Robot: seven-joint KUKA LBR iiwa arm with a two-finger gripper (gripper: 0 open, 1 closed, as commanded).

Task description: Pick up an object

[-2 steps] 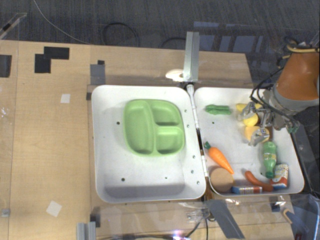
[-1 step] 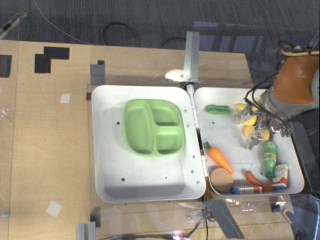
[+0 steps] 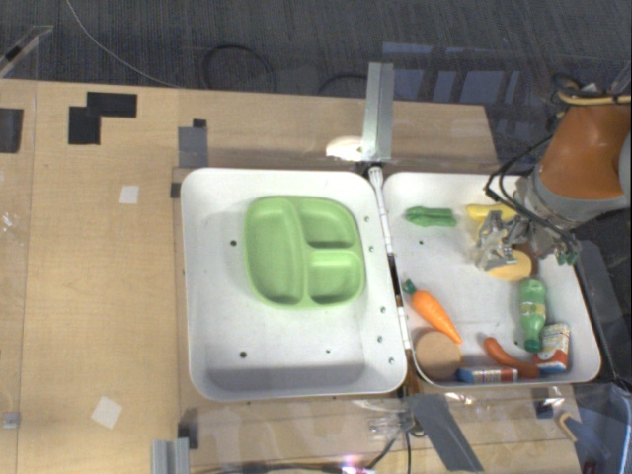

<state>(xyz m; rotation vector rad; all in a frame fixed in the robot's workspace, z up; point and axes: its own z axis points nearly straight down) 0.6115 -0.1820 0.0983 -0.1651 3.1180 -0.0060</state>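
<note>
Hand [image 3: 491, 248] over right bin [image 3: 449, 265]; can [image 3: 556, 347] label unreadable.

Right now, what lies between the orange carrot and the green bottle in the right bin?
In the camera view, only bare white bin floor lies between the orange carrot and the green bottle.

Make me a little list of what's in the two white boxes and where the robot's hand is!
left bin: holds a green divided tray
right bin: holds toy food and small items
near divider: carrot, round tan piece
far side: green pod-like toy
right side: green bottle
front edge: red sausage-like toy
gripper: low over the right bin, beside a yellow item
holding something: cannot tell
</note>
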